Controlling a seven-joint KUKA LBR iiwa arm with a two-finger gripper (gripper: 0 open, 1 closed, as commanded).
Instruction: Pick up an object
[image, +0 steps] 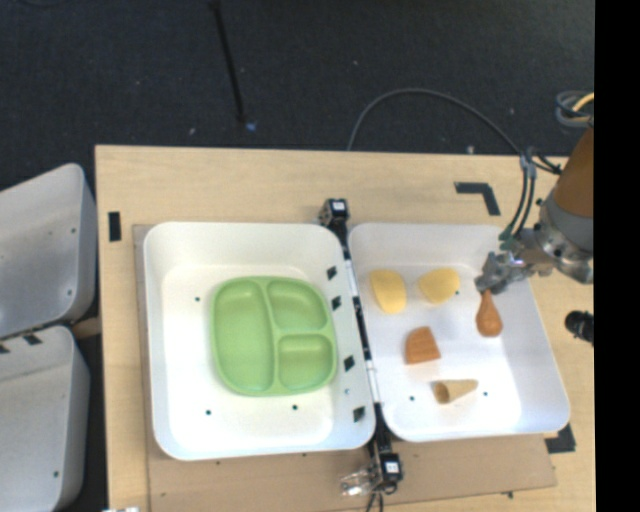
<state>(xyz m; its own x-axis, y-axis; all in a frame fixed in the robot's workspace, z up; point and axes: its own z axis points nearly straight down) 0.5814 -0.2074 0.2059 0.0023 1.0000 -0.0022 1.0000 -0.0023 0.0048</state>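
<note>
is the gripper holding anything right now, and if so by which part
Cannot be told. The gripper sits right above the brown pear-shaped piece, at its narrow top end, but a grasp isn't visible.

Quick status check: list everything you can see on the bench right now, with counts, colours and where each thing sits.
left bin: 1, white, left half of the bench
right bin: 1, white, right half of the bench, beside the left bin
divided plate: 1, light green, middle of the left bin
yellow lumps: 2, yellow, upper part of the right bin, one near the divider, one further right
orange wedge: 1, orange, centre of the right bin
tan wedge: 1, tan, lower part of the right bin
pear-shaped piece: 1, orange-brown, right side of the right bin, just below the gripper
gripper: 1, grey, over the right bin's upper right
</note>
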